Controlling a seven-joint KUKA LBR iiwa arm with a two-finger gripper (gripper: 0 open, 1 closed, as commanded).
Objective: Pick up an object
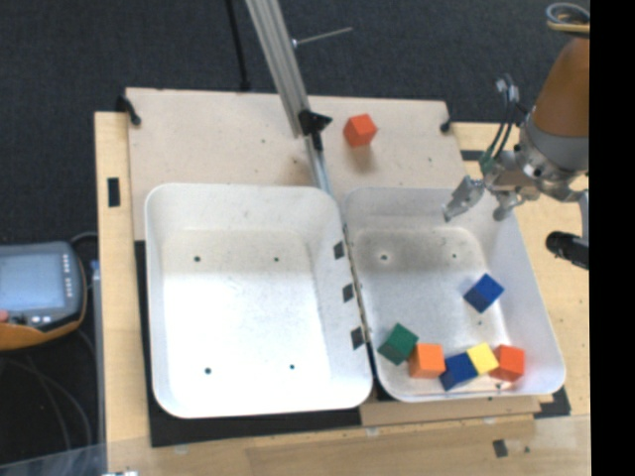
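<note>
Camera view: 2 blue cubes (483, 293), 3 orange, 1 green, 1 yellow.

Smooth white plastic bins (248, 296), pale wooden bench (114, 266), shiny metal pole (273, 38), matt painted blocks (483, 293), rough dark carpet (99, 28)

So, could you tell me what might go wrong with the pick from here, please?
The green, orange, blue, yellow and red cubes crowd together against the right bin's near wall, so fingers may jam or nudge neighbours. The lone blue cube looks safer. The gripper hangs open, holding nothing.
</note>
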